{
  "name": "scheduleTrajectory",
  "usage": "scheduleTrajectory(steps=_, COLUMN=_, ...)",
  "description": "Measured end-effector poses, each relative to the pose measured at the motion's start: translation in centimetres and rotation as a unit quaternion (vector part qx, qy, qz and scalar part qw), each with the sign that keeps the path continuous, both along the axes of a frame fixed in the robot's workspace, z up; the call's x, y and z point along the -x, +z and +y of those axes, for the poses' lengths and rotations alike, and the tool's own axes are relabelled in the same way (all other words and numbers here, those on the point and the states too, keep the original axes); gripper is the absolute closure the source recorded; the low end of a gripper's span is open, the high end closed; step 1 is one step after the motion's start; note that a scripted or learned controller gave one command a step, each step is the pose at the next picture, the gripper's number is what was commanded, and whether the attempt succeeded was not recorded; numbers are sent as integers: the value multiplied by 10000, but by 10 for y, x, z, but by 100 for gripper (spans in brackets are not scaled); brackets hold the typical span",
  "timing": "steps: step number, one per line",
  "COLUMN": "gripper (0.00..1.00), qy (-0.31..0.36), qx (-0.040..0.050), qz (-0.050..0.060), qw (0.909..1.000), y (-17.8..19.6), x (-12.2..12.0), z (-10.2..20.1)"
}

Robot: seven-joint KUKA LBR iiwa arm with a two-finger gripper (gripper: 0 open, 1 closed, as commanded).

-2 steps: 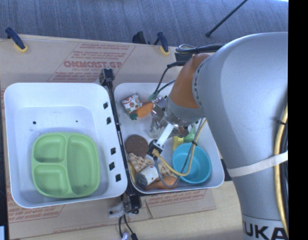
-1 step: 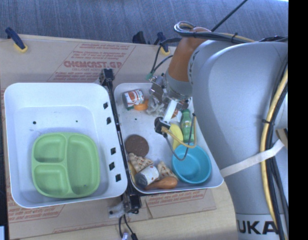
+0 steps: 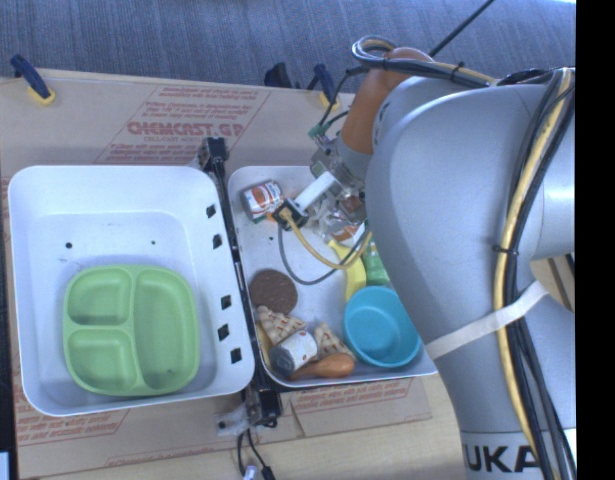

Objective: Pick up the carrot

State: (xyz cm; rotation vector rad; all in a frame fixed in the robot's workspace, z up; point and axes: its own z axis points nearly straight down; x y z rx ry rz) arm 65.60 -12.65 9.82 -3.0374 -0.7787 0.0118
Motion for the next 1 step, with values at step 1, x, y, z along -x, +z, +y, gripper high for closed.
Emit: scheduleTrajectory(steps=1, gripper=0, qy=37, qx=25, qz=-86, qw=10000, y=224, x=12, z=-19)
